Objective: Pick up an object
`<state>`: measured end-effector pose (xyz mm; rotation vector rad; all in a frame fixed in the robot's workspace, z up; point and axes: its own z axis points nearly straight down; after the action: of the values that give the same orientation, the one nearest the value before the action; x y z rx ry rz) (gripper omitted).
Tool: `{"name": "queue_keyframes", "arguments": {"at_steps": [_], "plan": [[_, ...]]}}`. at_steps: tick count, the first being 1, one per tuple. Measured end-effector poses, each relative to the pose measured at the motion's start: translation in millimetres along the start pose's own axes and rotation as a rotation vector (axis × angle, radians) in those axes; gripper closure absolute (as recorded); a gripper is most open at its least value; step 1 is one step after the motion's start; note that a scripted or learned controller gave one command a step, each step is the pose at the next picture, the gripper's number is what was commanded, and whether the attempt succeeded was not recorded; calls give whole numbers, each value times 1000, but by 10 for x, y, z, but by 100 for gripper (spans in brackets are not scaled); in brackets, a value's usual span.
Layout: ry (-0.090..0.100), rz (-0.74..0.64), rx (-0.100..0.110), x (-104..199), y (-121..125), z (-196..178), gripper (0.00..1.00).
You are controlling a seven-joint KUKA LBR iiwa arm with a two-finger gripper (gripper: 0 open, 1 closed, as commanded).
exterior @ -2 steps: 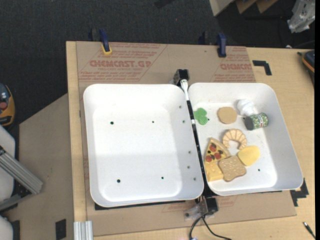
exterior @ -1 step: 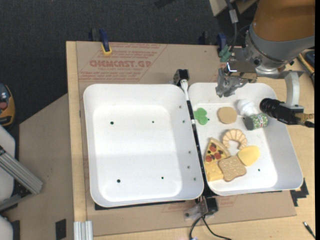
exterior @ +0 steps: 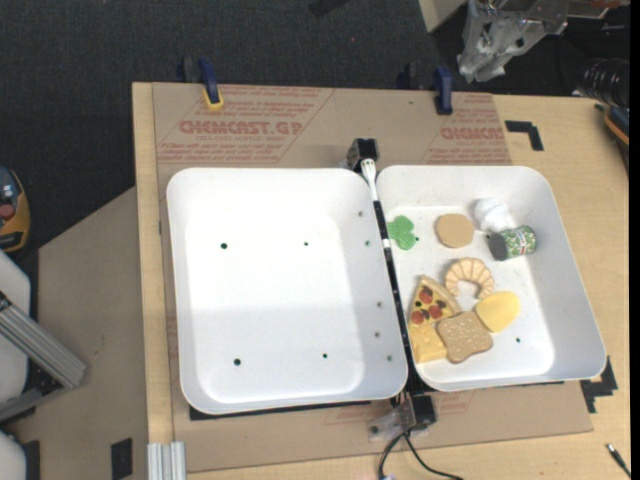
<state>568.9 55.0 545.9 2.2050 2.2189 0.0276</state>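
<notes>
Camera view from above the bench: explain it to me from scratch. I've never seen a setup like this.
This one picture is taken by a fixed camera looking down at a slant on a bench. The machine is a robot arm reaching in from the right; its grasping part, the end effector, hangs at the top, above the bench and away from the bins. Nothing is seen between its fingers. Two shallow white bins sit side by side. The right bin holds toy food: a green leafy piece, a round cookie, a small green-labelled bottle, a croissant, a pizza slice, a toast slice and a yellow piece. The robot must pick one up.
</notes>
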Motion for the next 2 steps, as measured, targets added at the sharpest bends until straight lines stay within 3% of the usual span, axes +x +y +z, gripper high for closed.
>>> {"name": "queue_keyframes", "arguments": {"at_steps": [1, 2], "plan": [[-4, 5, 30, 172, 36, 1103, 100], [-2, 5, 7, 117, 245, 47, 100]]}}
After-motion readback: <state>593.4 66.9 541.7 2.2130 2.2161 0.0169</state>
